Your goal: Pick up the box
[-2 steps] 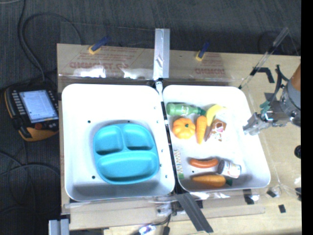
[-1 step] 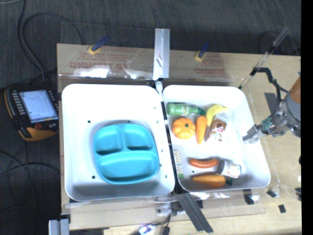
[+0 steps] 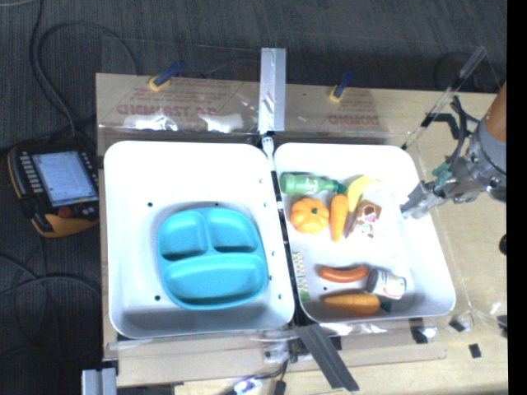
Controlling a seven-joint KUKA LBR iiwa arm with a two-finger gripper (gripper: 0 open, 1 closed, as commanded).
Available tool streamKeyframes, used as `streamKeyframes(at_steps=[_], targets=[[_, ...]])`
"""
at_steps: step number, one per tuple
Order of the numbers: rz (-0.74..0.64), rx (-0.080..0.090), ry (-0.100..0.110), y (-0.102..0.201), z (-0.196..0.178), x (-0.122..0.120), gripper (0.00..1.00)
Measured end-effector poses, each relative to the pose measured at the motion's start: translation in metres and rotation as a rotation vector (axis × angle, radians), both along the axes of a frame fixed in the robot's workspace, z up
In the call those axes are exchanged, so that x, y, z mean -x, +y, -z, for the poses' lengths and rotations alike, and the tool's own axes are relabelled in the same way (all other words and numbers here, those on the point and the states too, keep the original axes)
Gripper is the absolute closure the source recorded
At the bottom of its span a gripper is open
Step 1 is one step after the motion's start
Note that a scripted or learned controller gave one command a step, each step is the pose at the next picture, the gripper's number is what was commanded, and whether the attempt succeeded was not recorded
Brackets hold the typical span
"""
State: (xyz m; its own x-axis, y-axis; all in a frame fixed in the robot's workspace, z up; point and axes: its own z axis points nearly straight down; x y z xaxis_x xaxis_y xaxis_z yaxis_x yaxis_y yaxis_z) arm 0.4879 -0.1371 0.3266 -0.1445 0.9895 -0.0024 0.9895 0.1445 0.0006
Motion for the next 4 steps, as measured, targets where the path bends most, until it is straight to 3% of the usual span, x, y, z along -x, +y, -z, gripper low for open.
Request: streamKeyframes(at_steps=[1, 2, 3, 4], targets=[[0.084, 0.002, -0.001, -0.028, -0.08, -0.006, 1.0], [0.325, 0.002, 0.0, -0.088, -0.108, 0.004, 1.0], [0.875, 0.0, 0.002, -0.07, -0.04, 0.003, 1.0], [0.318, 0.001, 0.0, -0.064, -0.102, 0.003, 1.0]])
